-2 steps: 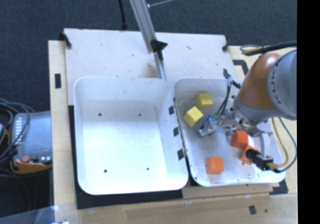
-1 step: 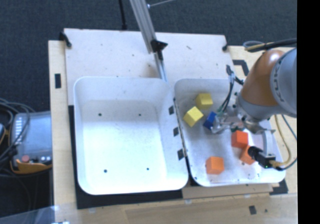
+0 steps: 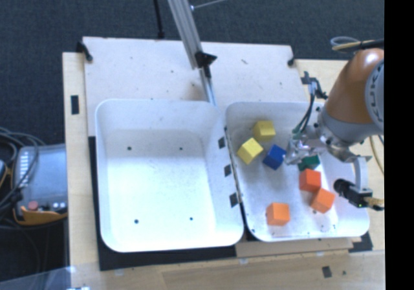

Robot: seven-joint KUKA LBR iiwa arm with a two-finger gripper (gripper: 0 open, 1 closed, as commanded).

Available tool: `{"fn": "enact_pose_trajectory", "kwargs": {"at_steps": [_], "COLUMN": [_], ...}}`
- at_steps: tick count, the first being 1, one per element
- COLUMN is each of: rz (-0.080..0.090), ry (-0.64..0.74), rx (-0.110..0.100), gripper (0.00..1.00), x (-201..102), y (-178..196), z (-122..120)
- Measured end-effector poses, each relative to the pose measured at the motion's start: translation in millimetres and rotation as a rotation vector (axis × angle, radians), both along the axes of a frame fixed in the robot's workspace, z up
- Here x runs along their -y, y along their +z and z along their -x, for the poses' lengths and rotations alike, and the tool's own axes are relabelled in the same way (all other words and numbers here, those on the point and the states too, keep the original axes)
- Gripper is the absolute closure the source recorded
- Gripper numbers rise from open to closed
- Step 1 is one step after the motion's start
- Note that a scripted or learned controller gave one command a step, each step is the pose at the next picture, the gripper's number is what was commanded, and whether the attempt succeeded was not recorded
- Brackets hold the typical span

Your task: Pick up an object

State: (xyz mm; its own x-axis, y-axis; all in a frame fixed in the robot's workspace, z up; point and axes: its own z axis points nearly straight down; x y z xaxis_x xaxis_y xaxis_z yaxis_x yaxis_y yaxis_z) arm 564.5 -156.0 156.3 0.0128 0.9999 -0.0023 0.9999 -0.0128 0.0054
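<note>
Orange cube (image 3: pixel 278 213), jaws (image 3: pixel 299 155) beside green cube (image 3: pixel 310 161)

Even, bright overhead light washes out the 2 white bins (image 3: pixel 162 172), shadows faint, whole picture slightly soft.

Three orange cubes (image 3: pixel 310 180), two yellow cubes (image 3: pixel 264 129), one blue cube (image 3: pixel 274 156), one green cube (image 3: pixel 311 162).

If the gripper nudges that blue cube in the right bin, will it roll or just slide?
The blue cube looks flat-faced, so it would probably slide rather than roll. It seems rigid and small, likely light. A yellow cube sits close on its left, so a push that way may shove both.
</note>
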Motion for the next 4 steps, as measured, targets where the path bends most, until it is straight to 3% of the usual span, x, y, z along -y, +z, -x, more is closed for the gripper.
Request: {"fn": "enact_pose_trajectory", "kwargs": {"at_steps": [2,4], "rz": [0.000,-0.004], "ry": [0.015,0.021], "rx": [0.001,-0.003], "gripper": [1.00,1.00], "x": [2.9,-110.6], "y": [105.3,111.7], "z": [0.1,-8.8]}}
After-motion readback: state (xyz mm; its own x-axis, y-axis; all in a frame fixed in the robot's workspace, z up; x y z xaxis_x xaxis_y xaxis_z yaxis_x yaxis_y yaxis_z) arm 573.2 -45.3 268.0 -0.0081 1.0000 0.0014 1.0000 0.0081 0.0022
